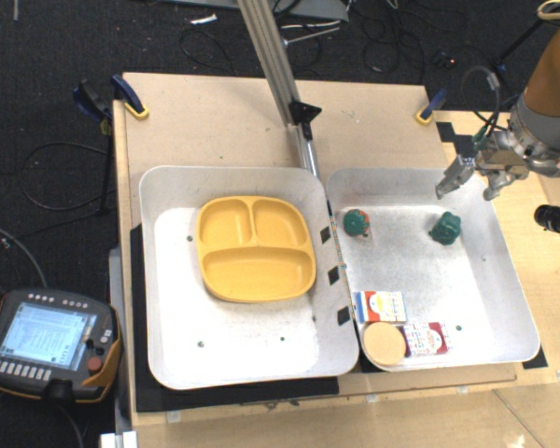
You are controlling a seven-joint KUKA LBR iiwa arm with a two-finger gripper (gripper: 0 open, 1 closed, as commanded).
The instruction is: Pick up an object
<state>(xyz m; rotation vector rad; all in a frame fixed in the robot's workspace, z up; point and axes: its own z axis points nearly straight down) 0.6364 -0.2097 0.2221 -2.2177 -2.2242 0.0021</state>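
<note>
Hovering over the right bin's far edge, the gripper [474,183] shows its jaws spread apart with nothing between them.

From near to far in the right bin [504,292]: a round tan lid [385,343] touching a red-and-white packet [424,340], a small printed carton [380,303] just behind them, then 2 small green objects, a rounded toy [357,222] near the bin's left wall and a darker green lump [445,228] almost beneath the jaws. The lump looks light, rigid and irregular, so it is likely best pinched across its narrow middle; the flat packet and lid offer little to grip. A yellow divided plate [256,248] lies in the left bin [168,241] on the desk [215,119].
</note>
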